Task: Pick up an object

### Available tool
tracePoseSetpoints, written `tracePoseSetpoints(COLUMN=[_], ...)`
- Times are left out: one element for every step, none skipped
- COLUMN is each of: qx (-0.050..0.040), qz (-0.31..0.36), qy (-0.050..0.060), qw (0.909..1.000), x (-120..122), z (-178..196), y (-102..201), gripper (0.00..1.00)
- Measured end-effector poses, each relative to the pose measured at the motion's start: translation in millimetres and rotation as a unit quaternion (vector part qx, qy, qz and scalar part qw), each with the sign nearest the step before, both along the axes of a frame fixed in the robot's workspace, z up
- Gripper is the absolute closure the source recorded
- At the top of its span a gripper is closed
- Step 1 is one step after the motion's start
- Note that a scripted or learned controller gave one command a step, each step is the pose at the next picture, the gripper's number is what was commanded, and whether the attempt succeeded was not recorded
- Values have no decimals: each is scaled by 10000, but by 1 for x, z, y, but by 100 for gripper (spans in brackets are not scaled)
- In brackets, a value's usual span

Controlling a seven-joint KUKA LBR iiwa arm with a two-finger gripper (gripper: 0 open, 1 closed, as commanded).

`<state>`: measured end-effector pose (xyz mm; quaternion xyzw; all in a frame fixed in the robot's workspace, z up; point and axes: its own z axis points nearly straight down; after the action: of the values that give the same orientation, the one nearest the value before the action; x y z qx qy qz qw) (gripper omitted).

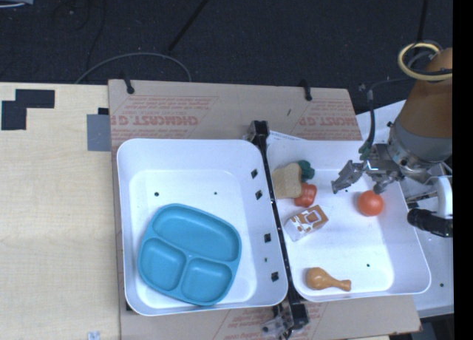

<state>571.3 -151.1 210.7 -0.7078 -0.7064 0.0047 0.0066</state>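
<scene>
The right bin (403,276) holds several small objects. A red ball (370,203) lies near its right side. My gripper (366,182) hangs right over the bin's upper right part, just above the red ball in the picture. Its fingers (346,180) are spread open, and nothing sits between them. To the left lie a tan bread-like piece (287,180), a green item (305,170), a small red item (306,196) and a white and orange box (307,220). A tan drumstick-shaped toy (327,279) rests near the front edge.
The left bin (148,161) holds a blue divided plate (190,253). A black divider (270,205) runs between the two bins. The grey arm with its orange band (429,109) comes in from the right. Cardboard (222,113) lies under both bins.
</scene>
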Motion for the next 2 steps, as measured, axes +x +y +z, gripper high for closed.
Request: tracePoseSetpoints(qx=[-9, -6], qz=[11, 9], qy=[-64, -45], qw=[10000, 10000], x=[3, -2], z=[8, -36], y=[0, -2], gripper=[0, 0])
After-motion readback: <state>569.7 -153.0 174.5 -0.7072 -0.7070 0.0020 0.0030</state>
